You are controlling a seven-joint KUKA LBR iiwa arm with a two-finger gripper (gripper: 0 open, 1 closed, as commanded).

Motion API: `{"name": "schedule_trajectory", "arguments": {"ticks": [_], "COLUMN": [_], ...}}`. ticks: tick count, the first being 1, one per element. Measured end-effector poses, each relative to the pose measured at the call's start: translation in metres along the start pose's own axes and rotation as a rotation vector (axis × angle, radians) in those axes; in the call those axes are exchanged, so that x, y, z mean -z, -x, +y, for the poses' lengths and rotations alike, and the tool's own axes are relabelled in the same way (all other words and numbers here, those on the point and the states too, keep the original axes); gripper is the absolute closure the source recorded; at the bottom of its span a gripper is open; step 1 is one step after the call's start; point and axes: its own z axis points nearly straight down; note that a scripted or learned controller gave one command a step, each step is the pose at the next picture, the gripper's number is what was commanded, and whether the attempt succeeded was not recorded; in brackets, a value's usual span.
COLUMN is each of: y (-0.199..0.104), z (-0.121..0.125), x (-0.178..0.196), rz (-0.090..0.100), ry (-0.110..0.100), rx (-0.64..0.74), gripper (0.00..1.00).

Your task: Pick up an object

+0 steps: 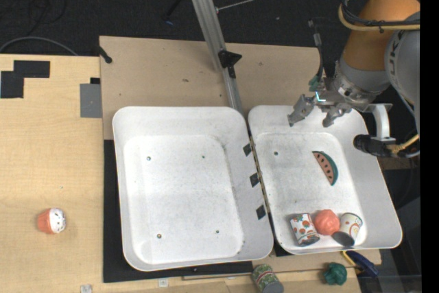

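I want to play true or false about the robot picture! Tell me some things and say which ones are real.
1. The watermelon slice lies in the right bin. True.
2. The end effector is holding the watermelon slice. False: it hangs open over the bin's far end, apart from the slice, with nothing between its fingers.
3. The small can and the red ball sit together at the right bin's near edge. True.
4. The left bin is full of toys. False: the toys in the bins are all in the right one.
5. An orange and white toy lies on the wooden surface left of the bins. True.
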Motion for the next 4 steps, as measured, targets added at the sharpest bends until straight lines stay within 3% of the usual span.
{"name": "schedule_trajectory", "arguments": {"ticks": [1, 3, 4], "y": [0.0, -0.002, -0.002], "z": [0.001, -0.001, -0.001], "x": [0.003, -0.106, -0.095], "rz": [-0.001, -0.002, -0.002], "ry": [0.004, 0.005, 0.006], "rx": [0.002, 0.0, -0.001], "gripper": [0.0, 0.0, 1.0]}}
